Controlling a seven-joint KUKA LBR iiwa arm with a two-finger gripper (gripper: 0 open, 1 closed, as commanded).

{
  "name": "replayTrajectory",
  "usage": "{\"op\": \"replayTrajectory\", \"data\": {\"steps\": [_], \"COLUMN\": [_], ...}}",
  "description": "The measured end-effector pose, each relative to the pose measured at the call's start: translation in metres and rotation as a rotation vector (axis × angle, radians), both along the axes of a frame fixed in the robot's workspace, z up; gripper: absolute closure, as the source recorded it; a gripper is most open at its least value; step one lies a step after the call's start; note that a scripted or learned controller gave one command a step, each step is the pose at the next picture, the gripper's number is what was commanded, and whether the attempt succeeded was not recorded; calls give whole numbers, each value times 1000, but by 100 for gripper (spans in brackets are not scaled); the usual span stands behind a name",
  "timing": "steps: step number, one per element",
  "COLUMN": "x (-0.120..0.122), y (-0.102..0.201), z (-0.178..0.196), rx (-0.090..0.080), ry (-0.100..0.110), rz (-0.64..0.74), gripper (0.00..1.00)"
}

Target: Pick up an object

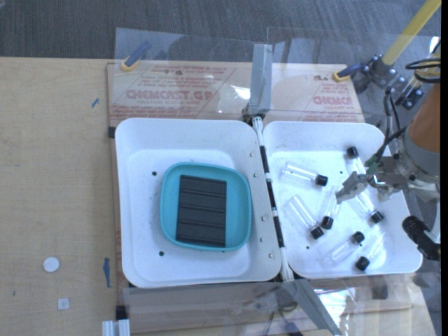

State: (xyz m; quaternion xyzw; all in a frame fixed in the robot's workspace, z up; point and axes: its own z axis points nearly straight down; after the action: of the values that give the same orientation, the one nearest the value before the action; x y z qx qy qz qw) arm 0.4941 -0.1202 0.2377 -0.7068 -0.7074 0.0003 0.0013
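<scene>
Several clear vials with black caps lie scattered in the right white bin (294,257). One vial (304,173) lies near the bin's upper left, another (302,213) toward the middle, and a third (342,248) near the front. My gripper (362,190) hangs over the right half of this bin, its fingers spread open above a vial (366,204) that lies under them. No vial sits between the fingers. The grey arm with its orange band reaches in from the right edge.
The left white bin (136,152) holds a teal tray (168,208) with a dark ridged block (202,211) in it. A clear plastic sheet (182,93) with red lettering lies behind both bins. Cables and a yellow rod (420,18) stand at the upper right.
</scene>
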Motion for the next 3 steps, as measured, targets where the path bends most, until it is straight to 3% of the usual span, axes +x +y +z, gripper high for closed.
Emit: {"op": "replayTrajectory", "data": {"steps": [1,2,3], "x": [22,67,102], "y": [-59,-83,-62], "z": [-55,-141,-150], "rx": [0,1,-3], "ry": [-1,-6,-10], "rz": [40,-71,-28], "gripper": [0,0,0]}}
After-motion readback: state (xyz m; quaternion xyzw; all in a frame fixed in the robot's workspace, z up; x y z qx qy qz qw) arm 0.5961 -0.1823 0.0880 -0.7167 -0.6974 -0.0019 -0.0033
